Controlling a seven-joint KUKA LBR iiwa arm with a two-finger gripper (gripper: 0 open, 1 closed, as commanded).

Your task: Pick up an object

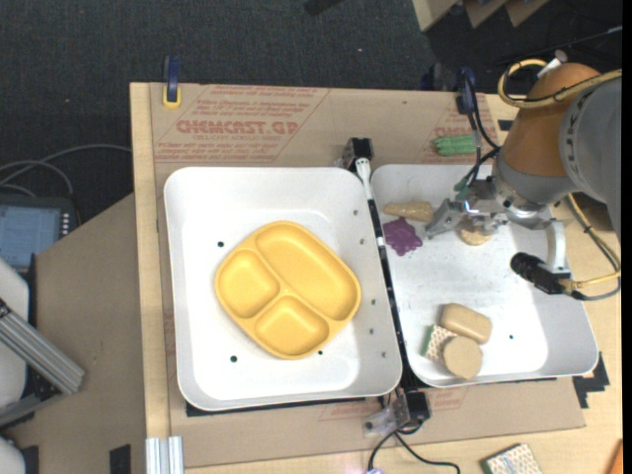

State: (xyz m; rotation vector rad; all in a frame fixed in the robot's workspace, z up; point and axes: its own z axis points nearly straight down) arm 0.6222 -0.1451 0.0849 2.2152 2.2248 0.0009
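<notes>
While the jaws point(464, 215), whose spread I cannot tell, hang in the right bin point(553, 354), a tan piece point(409, 209) lies perhaps just left.

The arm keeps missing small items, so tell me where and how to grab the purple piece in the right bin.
Take the purple piece across its narrow middle, coming straight down from above. It lies flat on the right bin floor, close to the left wall, so a side approach looks blocked. Set the jaws parallel to that wall. The tan stick lies just behind it, so keep clear.
</notes>
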